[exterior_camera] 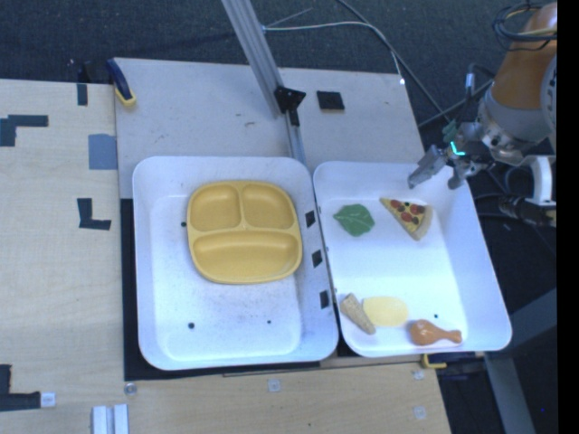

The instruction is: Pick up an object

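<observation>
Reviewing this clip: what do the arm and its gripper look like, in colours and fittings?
The arm is grey with a broad orange band above the wrist. Below it sits a grey metal gripper with two thin, dark-tipped prongs and a small teal light on its body. Dark cables loop around the wrist section.

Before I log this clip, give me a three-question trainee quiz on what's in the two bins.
1. True or false: the yellow divided plate lies in the left bin.
2. Which item lies nearest the gripper? A) drumstick B) pizza slice C) green leaf
3. Fill in: the gripper hovers over the right bin's ____ right corner, holding nothing.

Key: 1 true; 2 B; 3 far.
</observation>
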Controlling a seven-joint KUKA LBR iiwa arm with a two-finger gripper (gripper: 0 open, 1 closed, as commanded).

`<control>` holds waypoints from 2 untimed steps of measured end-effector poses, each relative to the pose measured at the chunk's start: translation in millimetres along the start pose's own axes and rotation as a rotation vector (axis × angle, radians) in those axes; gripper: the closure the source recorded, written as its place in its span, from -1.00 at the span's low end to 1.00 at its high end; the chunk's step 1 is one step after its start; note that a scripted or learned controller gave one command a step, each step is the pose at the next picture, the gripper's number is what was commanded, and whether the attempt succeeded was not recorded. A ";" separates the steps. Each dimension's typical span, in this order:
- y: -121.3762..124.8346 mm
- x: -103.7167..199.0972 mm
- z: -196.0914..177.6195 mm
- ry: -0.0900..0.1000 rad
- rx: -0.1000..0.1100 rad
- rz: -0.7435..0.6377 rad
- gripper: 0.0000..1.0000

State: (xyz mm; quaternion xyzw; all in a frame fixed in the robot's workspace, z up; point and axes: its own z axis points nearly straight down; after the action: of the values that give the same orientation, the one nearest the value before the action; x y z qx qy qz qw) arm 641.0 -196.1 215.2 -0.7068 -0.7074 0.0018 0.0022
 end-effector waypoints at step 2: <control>-5.4 -7.7 48.4 -0.002 0.000 0.001 -1.00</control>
State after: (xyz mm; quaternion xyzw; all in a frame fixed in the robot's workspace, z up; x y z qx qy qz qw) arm 635.3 -203.7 166.7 -0.7071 -0.7071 0.0023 0.0016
